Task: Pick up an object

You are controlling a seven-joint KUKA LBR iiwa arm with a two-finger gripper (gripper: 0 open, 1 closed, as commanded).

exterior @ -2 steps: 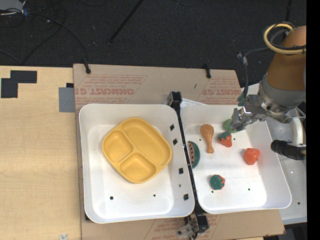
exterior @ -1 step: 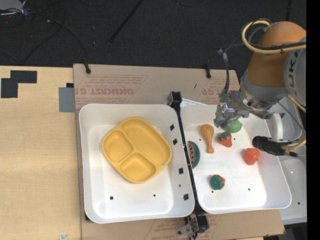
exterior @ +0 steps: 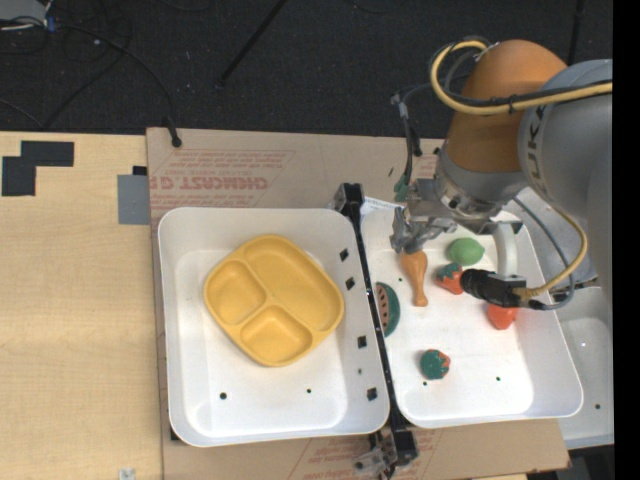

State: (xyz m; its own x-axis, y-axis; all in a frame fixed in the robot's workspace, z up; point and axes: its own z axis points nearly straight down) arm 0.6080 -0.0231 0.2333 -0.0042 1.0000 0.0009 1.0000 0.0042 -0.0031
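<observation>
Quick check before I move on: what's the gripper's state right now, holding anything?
Gripper: over the right bin, right above the drumstick toy; open or closed cannot be told, and no grasp is visible.

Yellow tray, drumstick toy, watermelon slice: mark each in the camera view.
Yellow tray point(exterior: 272, 298): camera view, left bin, on the ridge where its three compartments meet.
Drumstick toy point(exterior: 416, 274): camera view, right bin, on its orange shaft.
Watermelon slice point(exterior: 387, 308): camera view, right bin by the divider, on its green rind.

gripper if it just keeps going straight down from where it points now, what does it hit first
Most likely the orange drumstick toy: the gripper hangs right above its thick end in the right bin. Depth is hard to judge from this slant, so it might land just beside it.
</observation>
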